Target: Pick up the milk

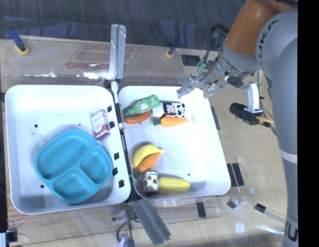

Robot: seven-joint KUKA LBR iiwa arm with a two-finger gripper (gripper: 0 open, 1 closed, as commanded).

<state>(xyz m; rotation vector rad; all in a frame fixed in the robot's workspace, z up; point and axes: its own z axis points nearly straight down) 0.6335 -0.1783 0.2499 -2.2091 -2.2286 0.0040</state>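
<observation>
Nearest me, along the lower edge of the right bin (pixel 224 181), a small can (pixel 150 182) stands touching a yellow corn cob (pixel 173 184). Just above them lies a banana (pixel 147 155). In the left bin (pixel 15 138) there is a blue divided plate (pixel 72 164), with a small dark red box (pixel 100 124) beyond it by the wall between the bins.

The milk (pixel 174 108) is further back, in the upper middle of the right bin. It is a little carton with black and white patches, lying in a tight cluster. A carrot (pixel 173 121) touches its lower side, a green bottle (pixel 142 105) lies just to its left, and an orange sausage-shaped thing (pixel 137 119) sits under the bottle.

Furthest off, the tool (pixel 196 90) hangs over the upper right corner of that bin, to the upper right of the milk and clear of it. Its two prongs look to be apart with nothing between them.

My worry is the crowding. If the tool drops slightly low in the frame, one prong could land on the carrot, so it may grab that instead or take both. A prong striking the top of the carton would likely shove it against the bottle rather than straddle it. The carton also looks small and smooth, so a grip at one corner could let it twist out on the lift. Coming down too near the back wall could catch the bin rim.
</observation>
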